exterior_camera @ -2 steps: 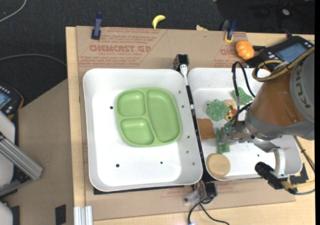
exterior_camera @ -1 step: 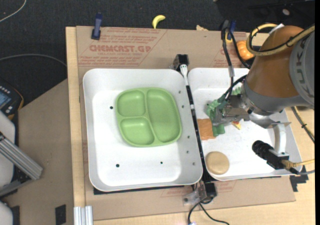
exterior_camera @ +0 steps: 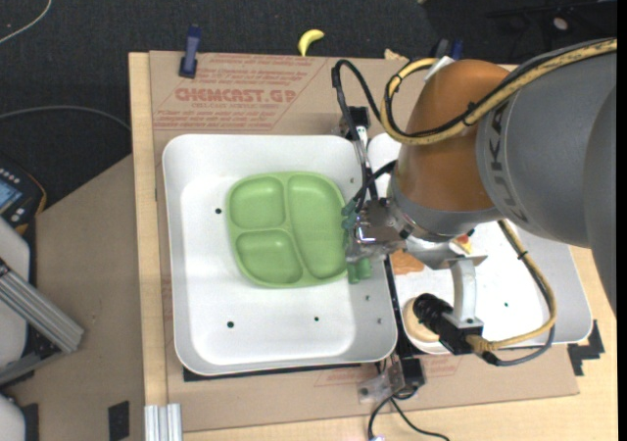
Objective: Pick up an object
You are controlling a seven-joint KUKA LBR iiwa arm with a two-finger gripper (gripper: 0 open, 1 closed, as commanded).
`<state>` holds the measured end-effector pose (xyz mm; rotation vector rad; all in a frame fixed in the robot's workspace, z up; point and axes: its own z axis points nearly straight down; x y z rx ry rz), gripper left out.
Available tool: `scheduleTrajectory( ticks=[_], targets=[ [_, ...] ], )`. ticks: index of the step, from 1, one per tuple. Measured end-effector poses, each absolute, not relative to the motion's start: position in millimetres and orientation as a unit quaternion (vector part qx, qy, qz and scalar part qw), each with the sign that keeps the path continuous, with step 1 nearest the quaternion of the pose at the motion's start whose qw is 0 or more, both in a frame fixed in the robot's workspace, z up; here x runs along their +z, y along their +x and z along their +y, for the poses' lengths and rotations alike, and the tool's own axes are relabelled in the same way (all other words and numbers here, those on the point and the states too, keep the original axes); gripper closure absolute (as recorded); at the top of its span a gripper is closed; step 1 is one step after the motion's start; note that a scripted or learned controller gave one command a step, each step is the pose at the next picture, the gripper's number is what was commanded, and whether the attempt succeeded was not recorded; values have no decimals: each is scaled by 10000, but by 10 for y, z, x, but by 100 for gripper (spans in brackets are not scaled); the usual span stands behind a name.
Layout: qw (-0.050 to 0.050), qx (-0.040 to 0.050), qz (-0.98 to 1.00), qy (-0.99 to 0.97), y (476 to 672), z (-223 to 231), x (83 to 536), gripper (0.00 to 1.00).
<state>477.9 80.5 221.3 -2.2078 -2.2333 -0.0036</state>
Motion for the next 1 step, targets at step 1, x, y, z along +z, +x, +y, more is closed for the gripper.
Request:
scheduleTrajectory(
  ticks=[1],
  targets=[
    [-59,-86,-7079,-7062,4810,656,4158,100]
  ],
)
